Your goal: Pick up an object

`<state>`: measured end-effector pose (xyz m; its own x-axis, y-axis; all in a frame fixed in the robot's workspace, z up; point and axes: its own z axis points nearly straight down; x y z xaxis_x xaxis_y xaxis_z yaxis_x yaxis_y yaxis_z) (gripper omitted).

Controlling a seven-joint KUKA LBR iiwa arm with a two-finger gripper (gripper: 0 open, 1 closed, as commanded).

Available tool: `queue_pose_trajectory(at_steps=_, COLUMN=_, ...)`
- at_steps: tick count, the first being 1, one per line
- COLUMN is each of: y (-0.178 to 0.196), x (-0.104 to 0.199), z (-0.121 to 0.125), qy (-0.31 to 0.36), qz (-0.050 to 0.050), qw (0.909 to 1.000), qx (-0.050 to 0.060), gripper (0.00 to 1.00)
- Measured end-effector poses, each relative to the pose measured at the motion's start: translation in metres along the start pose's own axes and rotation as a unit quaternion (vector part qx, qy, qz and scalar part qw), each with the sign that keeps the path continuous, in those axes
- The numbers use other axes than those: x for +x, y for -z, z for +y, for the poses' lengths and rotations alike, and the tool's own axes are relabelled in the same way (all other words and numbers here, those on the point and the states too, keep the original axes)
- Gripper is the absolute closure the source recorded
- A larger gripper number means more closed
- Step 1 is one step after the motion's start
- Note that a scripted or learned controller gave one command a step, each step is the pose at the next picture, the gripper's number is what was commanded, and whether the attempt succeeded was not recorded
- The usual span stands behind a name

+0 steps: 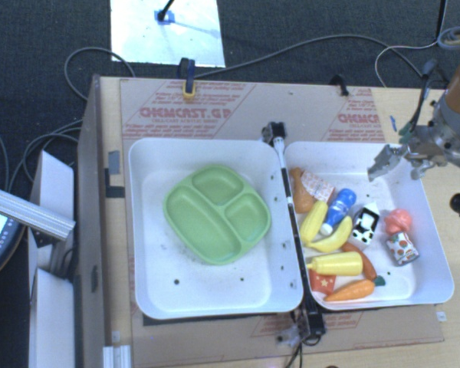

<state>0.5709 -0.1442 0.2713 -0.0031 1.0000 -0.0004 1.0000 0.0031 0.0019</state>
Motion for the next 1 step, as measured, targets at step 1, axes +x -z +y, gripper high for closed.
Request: queue_pose_trajectory(at_steps=1, y=-0.1558, x=0.0404, z=0.0024, qy=0.0, qz=0.0, qw=1.0, qx=-0.001, gripper=0.0)
